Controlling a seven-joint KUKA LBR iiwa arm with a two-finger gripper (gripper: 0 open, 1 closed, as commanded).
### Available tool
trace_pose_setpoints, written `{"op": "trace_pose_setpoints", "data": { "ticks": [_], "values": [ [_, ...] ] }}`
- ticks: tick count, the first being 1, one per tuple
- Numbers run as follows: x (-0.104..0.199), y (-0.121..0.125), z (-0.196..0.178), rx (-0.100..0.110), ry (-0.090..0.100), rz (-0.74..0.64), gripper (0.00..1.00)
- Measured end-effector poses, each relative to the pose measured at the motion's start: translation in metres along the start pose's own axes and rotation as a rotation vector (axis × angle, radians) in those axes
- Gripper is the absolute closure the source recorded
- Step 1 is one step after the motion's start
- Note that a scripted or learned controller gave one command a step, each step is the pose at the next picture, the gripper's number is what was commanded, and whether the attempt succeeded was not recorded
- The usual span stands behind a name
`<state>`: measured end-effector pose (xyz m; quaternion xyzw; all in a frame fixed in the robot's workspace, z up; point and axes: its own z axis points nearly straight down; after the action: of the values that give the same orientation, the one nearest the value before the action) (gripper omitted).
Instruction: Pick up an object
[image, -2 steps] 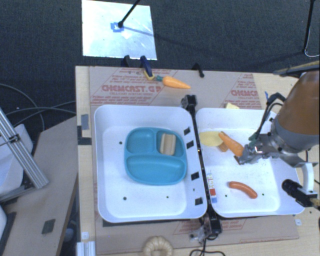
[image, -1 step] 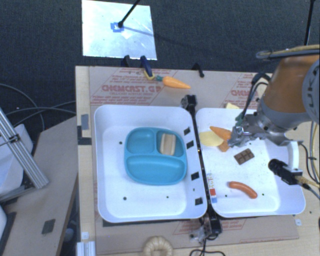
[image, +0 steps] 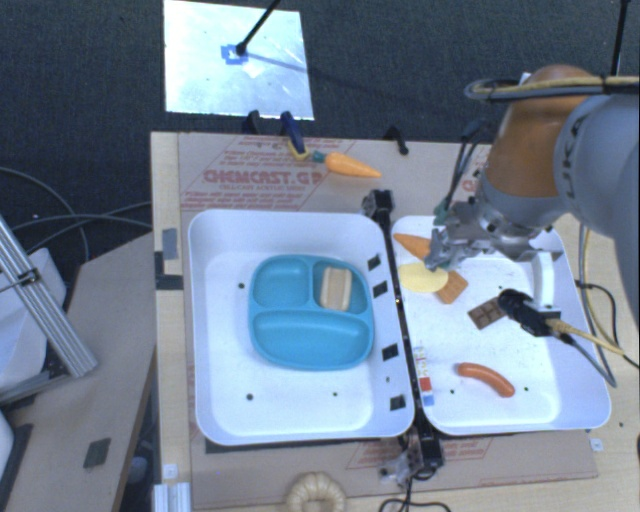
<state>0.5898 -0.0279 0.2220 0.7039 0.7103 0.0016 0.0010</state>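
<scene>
Your gripper (image: 437, 262), finger state indiscernible, hovers with the yellow disc (image: 423, 279) directly below and slightly left

Arm (image: 560, 140): cut off by the right edge.
Orange wedge (image: 410, 243): partly behind the hand (image: 437, 262).
Beige ring (image: 316, 494): clipped at the bottom.

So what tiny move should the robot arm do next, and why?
Probably a short drop straight down. The end effector sits right above the yellow piece in the right bin, with an orange wedge beside it. Whether it has gripped anything is too hard to see, so lowering onto the yellow piece seems the safest guess.
</scene>
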Motion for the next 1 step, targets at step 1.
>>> {"op": "trace_pose_setpoints", "data": {
  "ticks": [1],
  "values": [
    [0.0343, 0.0496, 0.0035, 0.0, -0.002, 0.003, 1.0]
  ]
}}
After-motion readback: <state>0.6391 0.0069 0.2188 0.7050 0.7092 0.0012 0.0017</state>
